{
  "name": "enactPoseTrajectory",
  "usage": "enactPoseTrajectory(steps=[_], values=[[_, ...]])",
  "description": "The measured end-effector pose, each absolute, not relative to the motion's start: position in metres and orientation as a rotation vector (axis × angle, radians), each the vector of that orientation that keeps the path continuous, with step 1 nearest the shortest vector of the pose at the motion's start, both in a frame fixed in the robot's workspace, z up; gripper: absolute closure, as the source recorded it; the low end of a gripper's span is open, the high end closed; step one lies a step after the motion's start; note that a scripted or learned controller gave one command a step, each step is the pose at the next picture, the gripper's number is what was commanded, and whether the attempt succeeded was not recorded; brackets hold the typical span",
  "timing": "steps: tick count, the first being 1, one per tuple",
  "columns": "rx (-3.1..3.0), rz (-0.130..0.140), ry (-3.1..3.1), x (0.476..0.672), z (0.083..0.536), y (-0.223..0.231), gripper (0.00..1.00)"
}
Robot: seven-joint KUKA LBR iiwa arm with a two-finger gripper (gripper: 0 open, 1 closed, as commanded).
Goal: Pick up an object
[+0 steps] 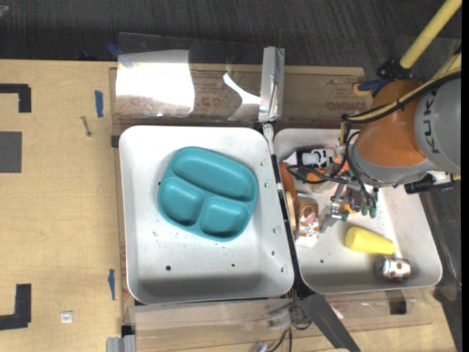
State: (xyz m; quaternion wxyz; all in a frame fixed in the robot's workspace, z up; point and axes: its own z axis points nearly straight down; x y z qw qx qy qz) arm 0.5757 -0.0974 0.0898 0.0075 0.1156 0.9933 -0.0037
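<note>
My gripper (339, 210) hangs low over the middle of the right bin (421, 229), under the orange wrist band (388, 134). Just right of and below it lies a yellow wedge-shaped object (368, 240). A small round silver and red object (394, 268) rests near the bin's front right corner. Left of the gripper lies a small pink and white packet (308, 220), beside a brown strip (288, 189) along the left wall. A black and white item (314, 157) and some orange and black pieces (316, 171) sit at the bin's back, partly hidden by the arm.
A teal divided plate (207, 192) lies in the left bin (146, 255). A metal divider (270, 86) and clear plastic sheet (157, 83) stand behind the bins. A yellow pole (434, 24) crosses the top right corner.
</note>
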Motion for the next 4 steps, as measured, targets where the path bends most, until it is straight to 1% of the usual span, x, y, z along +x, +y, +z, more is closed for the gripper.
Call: enactPoseTrajectory(steps=[1,2,3,4], values=[[0.356,-0.01,3.098,0.578,0.103,-0.096,1.0],[0.455,0.002,3.093,0.611,0.228,-0.075,1.0],[0.458,0.001,3.103,0.609,0.223,-0.075,0.0],[0.371,0.0,3.122,0.574,0.145,-0.102,0.0]])
